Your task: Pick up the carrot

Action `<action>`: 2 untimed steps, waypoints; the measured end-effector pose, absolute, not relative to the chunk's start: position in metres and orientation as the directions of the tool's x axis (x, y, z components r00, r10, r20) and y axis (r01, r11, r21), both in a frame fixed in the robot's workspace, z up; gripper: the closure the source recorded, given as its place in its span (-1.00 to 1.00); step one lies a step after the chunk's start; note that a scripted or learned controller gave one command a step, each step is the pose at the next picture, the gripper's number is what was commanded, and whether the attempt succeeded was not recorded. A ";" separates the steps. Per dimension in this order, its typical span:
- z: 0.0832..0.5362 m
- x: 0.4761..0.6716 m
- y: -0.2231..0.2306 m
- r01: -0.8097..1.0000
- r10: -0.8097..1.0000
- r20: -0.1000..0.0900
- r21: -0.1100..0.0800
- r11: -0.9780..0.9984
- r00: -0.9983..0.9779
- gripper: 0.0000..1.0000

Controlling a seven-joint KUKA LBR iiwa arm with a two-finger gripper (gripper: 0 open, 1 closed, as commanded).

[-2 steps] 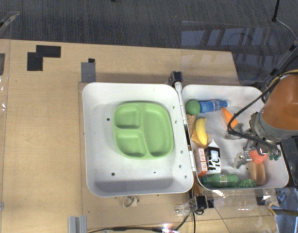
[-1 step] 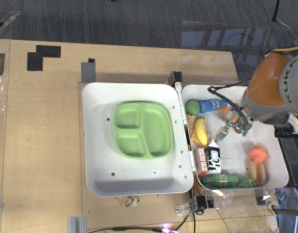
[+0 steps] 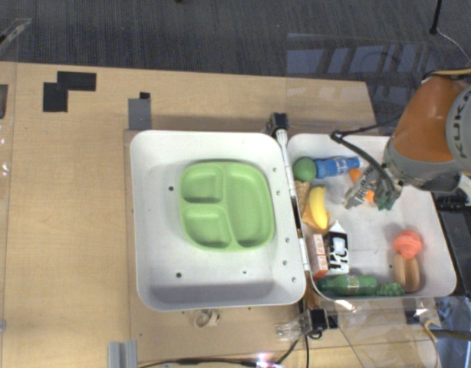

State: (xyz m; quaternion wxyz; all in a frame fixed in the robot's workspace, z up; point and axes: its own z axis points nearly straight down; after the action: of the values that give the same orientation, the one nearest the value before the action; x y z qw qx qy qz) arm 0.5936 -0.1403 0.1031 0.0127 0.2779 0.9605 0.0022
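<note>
A wooden table (image 3: 67,228) carries two shallow white bins side by side. The left bin (image 3: 155,228) holds a green divided plate (image 3: 224,205). The right bin (image 3: 435,236) holds a green ball (image 3: 304,169), a blue bottle (image 3: 334,165), a banana (image 3: 317,208), a small carton (image 3: 337,253), a cucumber (image 3: 348,284), a pink ball (image 3: 408,243) and a hot dog bun (image 3: 406,273). The grey and orange arm (image 3: 435,133) reaches in from the right. Its end effector (image 3: 364,194) hangs over the upper middle of the right bin. A small orange piece, seemingly the carrot (image 3: 355,175), lies just beside it, near the bottle's end; whether the end effector is spread or closed cannot be told.
</note>
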 end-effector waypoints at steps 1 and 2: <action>0.190 0.603 -0.025 0.399 0.400 -0.014 0.011 0.917 -0.917 1.00; 0.265 0.629 -0.081 0.050 0.050 -0.019 -0.001 0.999 -0.999 1.00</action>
State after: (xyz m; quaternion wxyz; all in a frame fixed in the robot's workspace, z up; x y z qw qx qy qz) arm 0.6288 -0.0808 0.2654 0.0094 0.0251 0.9996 -0.0009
